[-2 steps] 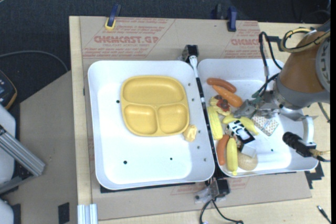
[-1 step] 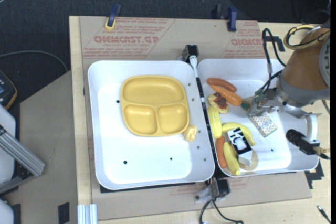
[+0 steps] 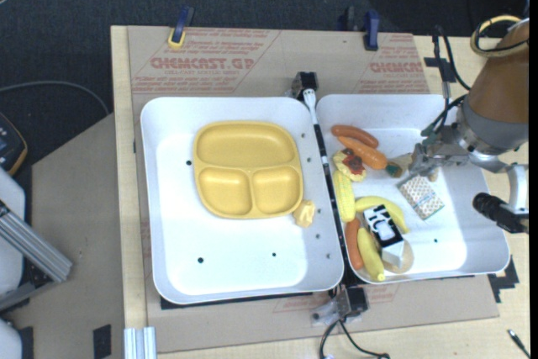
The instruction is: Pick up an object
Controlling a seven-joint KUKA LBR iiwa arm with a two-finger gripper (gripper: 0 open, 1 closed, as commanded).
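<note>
On the left you see a white bin (image 3: 168, 206) sitting on the counter (image 3: 126, 97); inside it lies a yellow tray (image 3: 248, 168) with three parts, flat on the bottom; a small pale yellow piece (image 3: 304, 214) rests just beside the tray's lower right corner, near the bin's right wall.

Next you come to the right bin (image 3: 471, 248), which touches the first one side by side; at its left side there is a pile of toy food; an orange hot dog (image 3: 355, 134) lies at the top, with a carrot (image 3: 367, 155) just under it; a long yellow corn piece (image 3: 343, 193) runs down along the left wall; a banana (image 3: 378, 206) curves below that, with a black and white box (image 3: 383, 227) lying on top of it; an orange stick shape (image 3: 355, 241) and another yellow piece (image 3: 370, 256) sit at the bottom.

A little more to the right you find a small patterned packet (image 3: 421, 196), lying tilted on the bin floor; the gripper (image 3: 425, 161) is right above its top edge; you cannot tell how the gripper is set, because it is too dark and small; the grey and orange arm (image 3: 503, 92) comes in from the right.
</note>
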